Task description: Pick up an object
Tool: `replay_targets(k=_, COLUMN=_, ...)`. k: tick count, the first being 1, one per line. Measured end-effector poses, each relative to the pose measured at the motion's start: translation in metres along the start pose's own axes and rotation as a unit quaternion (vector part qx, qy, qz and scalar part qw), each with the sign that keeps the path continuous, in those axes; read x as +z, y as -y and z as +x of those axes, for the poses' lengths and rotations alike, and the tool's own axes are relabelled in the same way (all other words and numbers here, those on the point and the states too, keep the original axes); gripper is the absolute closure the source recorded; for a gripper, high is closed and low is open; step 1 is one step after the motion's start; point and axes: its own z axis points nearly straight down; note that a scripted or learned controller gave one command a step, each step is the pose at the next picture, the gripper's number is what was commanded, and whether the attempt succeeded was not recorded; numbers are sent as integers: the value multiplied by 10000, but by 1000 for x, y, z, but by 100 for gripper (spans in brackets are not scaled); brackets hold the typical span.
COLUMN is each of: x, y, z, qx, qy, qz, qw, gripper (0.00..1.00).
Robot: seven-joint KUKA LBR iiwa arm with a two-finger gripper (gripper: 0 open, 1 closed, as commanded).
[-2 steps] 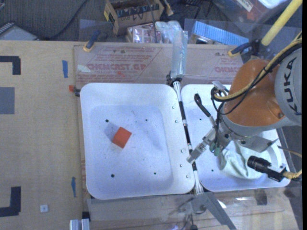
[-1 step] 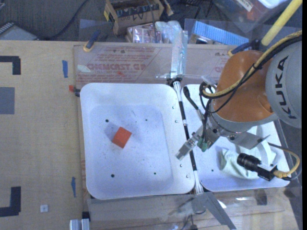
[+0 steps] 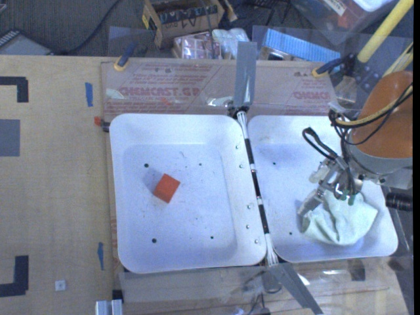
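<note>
Camera view: surface (image 3: 52, 195) carrying two white bins side by side, seen from above at a slant.
Tool: tool (image 3: 314, 210) low in the right bin (image 3: 282, 149), at the left edge of a pale cloth (image 3: 341, 220); two grey fingers (image 3: 307, 207) point down and to the left.
Tool state: fingers look slightly spread, their tips on or just over the cloth's left edge; whether any cloth is pinched between them I cannot tell.
Cloth: crumpled heap in the near right part of the right bin, lying right of and below the tool's tips, partly under the wrist.
Block: orange block (image 3: 167, 188) in the left bin (image 3: 131, 136), well apart from the tool, across the divider.
Key relation: cloth is by far the nearer thing, touching or just beside the tool; my guess is the grasp is meant for it.
Risk: only an edge fold lies under the tips, so a close may catch thin fabric and slip.
</note>
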Motion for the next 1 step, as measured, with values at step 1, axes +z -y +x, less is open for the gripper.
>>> replay_targets(k=1, x=93, y=5, z=-25, qx=1215, qy=1, qz=-11, qw=9926, gripper=0)
